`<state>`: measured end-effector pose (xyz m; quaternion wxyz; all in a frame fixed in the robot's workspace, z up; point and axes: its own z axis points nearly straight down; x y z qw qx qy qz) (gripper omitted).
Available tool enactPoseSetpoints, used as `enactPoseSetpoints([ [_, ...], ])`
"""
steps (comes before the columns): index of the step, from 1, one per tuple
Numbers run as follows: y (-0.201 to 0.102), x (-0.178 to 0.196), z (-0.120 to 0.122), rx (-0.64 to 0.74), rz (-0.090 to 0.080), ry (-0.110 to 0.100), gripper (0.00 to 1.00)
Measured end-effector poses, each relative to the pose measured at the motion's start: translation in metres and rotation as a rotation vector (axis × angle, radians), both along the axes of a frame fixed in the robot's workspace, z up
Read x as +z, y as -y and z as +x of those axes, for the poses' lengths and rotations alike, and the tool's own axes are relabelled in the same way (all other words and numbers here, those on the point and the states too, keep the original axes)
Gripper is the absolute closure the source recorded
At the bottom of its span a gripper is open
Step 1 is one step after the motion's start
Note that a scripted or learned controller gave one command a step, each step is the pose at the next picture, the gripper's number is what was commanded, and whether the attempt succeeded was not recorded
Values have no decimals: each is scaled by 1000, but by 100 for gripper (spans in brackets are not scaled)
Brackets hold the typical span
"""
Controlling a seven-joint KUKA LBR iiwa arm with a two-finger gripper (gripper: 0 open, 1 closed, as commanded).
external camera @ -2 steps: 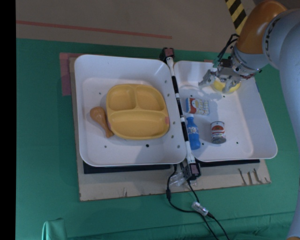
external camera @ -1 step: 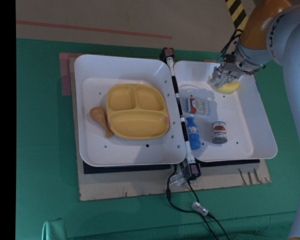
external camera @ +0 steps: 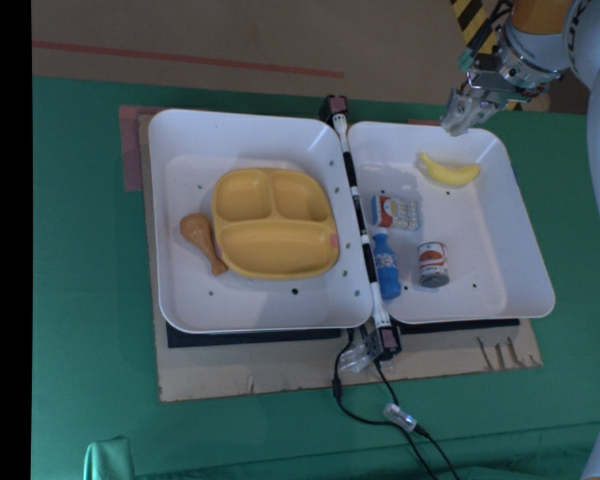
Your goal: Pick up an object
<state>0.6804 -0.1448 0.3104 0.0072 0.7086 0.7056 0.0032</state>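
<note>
My gripper [external camera: 463,116] hangs over the far rim of the right bin [external camera: 506,234], a little above and to the right of a yellow banana [external camera: 448,170]. Nothing shows between its tips. Further down in that bin lie a small printed carton [external camera: 395,213], a blue bottle [external camera: 385,265] close to the divider, and a small can [external camera: 432,263] with a red label. In the left bin [external camera: 178,281] rests a yellow divided plate [external camera: 274,223], with a brown toy drumstick [external camera: 202,240] against its left edge.
A black-and-white divider rail [external camera: 356,216] runs between the two bins. Cables [external camera: 394,412] trail from its near end over the cardboard sheet [external camera: 281,375] and the green bench cover. The arm's orange band [external camera: 544,14] is at the top right.
</note>
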Motion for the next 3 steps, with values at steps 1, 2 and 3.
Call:
enactPoseSetpoints([
  [1,-42,39,21,0,1,1,100],
  [2,-84,60,21,0,1,3,100],
  [3,-79,97,20,0,1,1,100],
])
